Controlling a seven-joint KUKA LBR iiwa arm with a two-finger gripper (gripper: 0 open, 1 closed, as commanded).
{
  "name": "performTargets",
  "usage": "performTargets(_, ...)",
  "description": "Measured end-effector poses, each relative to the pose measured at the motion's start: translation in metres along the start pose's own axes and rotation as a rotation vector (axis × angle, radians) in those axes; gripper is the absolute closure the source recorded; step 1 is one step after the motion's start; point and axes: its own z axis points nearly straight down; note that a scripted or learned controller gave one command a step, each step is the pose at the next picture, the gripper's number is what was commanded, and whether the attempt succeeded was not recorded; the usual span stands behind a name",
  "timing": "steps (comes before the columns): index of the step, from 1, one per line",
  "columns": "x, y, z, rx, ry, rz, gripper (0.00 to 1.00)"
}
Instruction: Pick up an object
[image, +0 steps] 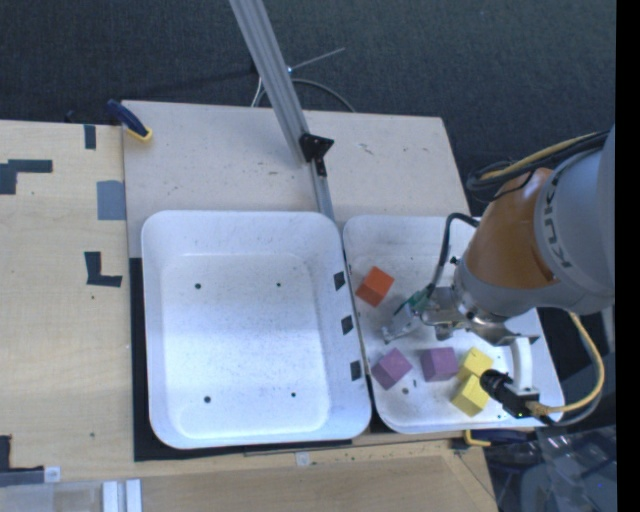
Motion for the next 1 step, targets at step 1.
performTargets(1,-0.0919,-0.0218,0.0291,-0.015,-0.015,0.011,0.00)
